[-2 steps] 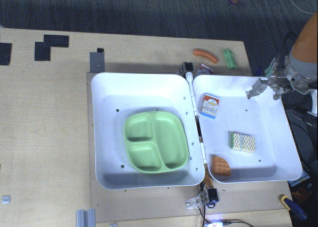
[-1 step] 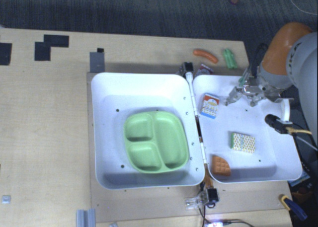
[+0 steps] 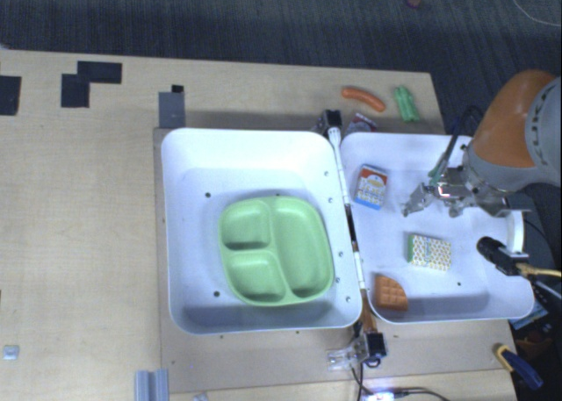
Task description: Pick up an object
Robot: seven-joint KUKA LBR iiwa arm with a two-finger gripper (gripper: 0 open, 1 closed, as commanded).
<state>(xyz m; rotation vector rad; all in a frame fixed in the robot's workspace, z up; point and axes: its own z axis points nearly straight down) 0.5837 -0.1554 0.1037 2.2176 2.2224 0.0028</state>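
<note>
Gripper (image 3: 428, 194) hangs over the right bin (image 3: 492, 303), looks spread and empty (blurry though); patterned box (image 3: 429, 252) lies just below it.

Both white bins, the left bin (image 3: 180, 215) and the right bin (image 3: 492, 303), look like smooth moulded plastic with a soft sheen. The green divided tray (image 3: 277, 250) is matt plastic. The bench (image 3: 79, 241) reads as pale, dull wood (or board). The gripper (image 3: 439, 190) glints like bare metal, and the small carton (image 3: 371, 187) looks like printed paper.
</note>
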